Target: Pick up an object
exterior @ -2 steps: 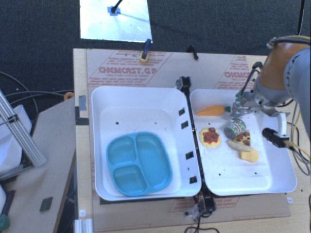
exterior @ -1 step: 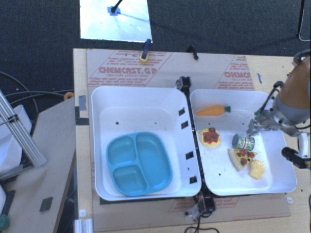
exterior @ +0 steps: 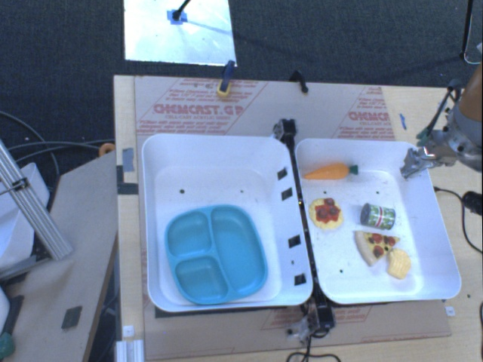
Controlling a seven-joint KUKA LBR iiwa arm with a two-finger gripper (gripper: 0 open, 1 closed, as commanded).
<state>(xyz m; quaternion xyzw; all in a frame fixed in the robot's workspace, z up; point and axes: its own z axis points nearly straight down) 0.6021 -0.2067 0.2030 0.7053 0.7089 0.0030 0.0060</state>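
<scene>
Nearest the camera, a blue divided plate (exterior: 216, 254) was seen lying flat in the near part of the left bin (exterior: 196, 157), its three compartments facing up. In the near right part of the right bin (exterior: 438, 225), a small yellow piece of toy food (exterior: 399, 263) was found touching the near right end of a pizza slice (exterior: 373, 246). Just beyond the slice, a green-labelled can (exterior: 377, 216) was seen lying on its side. To the left of the can, close to the divider between the bins, a small round pizza (exterior: 326, 212) with red toppings was set flat on the bin floor. Farther back, a toy carrot (exterior: 330, 172) was laid lengthwise, its green tip pointing right.

At the far right edge of the right bin, the gripper (exterior: 414, 163) was positioned above the rim, well apart from every object in the bin, with nothing visible between the jaws. Whether the jaws were released or clenched could not be told. The grey arm (exterior: 464, 130) was seen entering from the right. Beyond the bins, the counter (exterior: 332, 104) was covered by a printed board, and a yellow and blue clip (exterior: 225, 81) was placed at its far edge.
</scene>
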